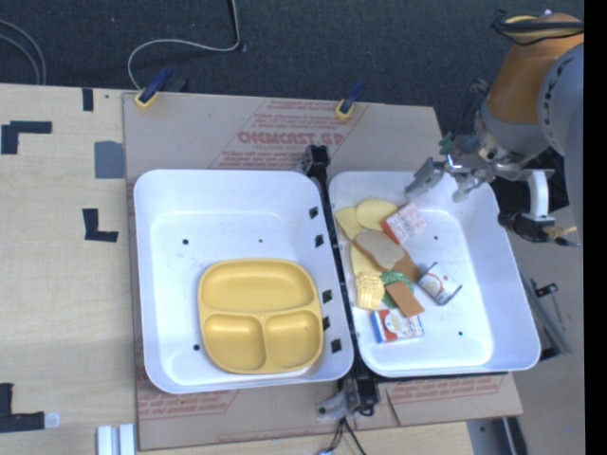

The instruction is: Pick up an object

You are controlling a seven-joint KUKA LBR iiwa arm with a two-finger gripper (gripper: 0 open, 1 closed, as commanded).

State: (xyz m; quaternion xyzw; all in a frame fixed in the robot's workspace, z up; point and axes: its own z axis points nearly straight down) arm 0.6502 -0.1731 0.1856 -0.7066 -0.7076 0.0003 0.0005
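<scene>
Setting: robotics laboratory, manipulation test station. Evidence: industrial arm (536,83), grey with orange band, entering at 2 o'clock; two shallow white bins (152,254) side by side on a cardboard sheet (275,140) fixed by blue-and-yellow clamps (150,91) at 11 and 12 o'clock; black tape markers (24,136) on the wooden counter (57,282) at 9 o'clock; loose cables (180,45) across dark carpet at 12 o'clock.

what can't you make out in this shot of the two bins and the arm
- Two-finger gripper, camera view: small and blurred over the right white bin; nothing shows between its fingers.
- Grey arm with orange band: cut off by the right edge.
- Print on the small red-and-white packet: too small to read.
- Brown flat piece: partly covered by the yellow corn-like toy and neighbours.
</scene>
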